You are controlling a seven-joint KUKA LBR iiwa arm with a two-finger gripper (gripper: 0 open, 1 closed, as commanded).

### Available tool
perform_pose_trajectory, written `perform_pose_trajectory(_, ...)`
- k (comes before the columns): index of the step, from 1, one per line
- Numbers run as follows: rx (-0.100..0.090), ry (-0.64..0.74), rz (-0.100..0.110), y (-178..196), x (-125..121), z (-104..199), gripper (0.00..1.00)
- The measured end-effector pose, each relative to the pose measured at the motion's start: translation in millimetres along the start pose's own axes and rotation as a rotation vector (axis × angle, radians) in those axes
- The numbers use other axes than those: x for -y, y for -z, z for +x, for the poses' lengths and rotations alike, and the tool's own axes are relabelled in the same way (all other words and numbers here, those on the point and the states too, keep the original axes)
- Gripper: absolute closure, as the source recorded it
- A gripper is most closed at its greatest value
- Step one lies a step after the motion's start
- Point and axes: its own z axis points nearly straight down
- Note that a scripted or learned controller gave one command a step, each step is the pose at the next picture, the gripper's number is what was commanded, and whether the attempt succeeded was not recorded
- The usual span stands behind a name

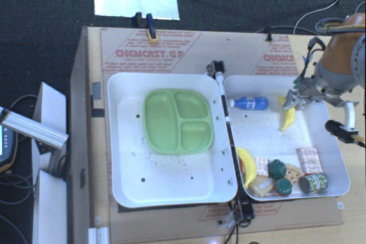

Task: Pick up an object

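My gripper (294, 101) hangs over the far right part of the right bin (331, 148), at the end of the grey arm with the orange band. Directly under it lies a small yellow banana (288, 118), whose upper end reaches the gripper; whether it is gripped cannot be made out. A blue bottle (249, 103) lies on its side to the left of the gripper, near the bin's far left corner.
Along the right bin's near edge lie a larger banana (247, 164), two green broccoli pieces (277, 168), a green can (313, 183), a pink-and-white packet (309, 159) and a bread piece (260, 186). The left bin (128, 180) holds a green divided plate (177, 122).
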Motion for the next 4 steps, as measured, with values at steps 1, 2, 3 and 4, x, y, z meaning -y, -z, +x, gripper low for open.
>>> perform_pose_trajectory(1,-0.002,0.002,0.002,-21.0,-35.0,53.4,1.00)
perform_pose_trajectory(2,-0.001,0.001,0.002,-20.9,-34.8,52.3,0.00)
perform_pose_trajectory(3,-0.002,-0.002,0.005,-21.7,45.8,44.6,0.00)
perform_pose_trajectory(4,-0.001,0.001,0.002,-14.9,-34.8,37.6,0.00)
